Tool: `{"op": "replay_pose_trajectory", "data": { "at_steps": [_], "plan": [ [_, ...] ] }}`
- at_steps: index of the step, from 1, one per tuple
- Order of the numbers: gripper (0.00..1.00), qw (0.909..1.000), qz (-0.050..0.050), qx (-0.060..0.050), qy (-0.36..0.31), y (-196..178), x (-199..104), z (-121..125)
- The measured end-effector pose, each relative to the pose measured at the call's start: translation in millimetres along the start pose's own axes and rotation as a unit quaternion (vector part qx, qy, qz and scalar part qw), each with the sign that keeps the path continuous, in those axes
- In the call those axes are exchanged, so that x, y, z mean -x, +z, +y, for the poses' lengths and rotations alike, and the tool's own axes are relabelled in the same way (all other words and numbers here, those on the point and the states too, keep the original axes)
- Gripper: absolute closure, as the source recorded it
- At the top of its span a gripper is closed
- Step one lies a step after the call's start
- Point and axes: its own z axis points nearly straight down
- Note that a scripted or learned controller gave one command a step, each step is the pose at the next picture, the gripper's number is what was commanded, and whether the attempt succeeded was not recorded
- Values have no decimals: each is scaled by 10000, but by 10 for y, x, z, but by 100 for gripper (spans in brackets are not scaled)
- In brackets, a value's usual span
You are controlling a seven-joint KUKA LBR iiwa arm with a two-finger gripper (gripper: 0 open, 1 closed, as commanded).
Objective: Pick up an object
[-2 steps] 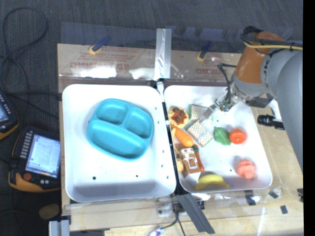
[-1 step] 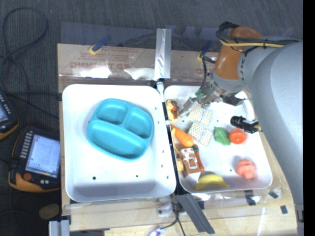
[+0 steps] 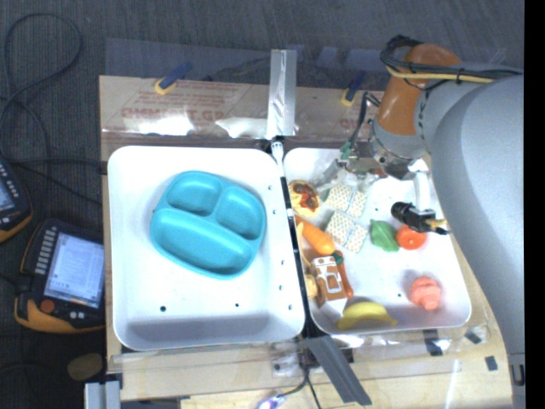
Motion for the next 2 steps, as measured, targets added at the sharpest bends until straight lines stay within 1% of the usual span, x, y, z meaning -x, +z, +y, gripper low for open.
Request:
{"op": "replay_pose_trajectory", "data": {
  "at_steps": [1, 2],
  "plan": [
    [0, 9987, 0, -35, -511, -963, -594, 14],
    [0, 9894, -9, 66, -1448, -209, -169, -339]
  ]
}}
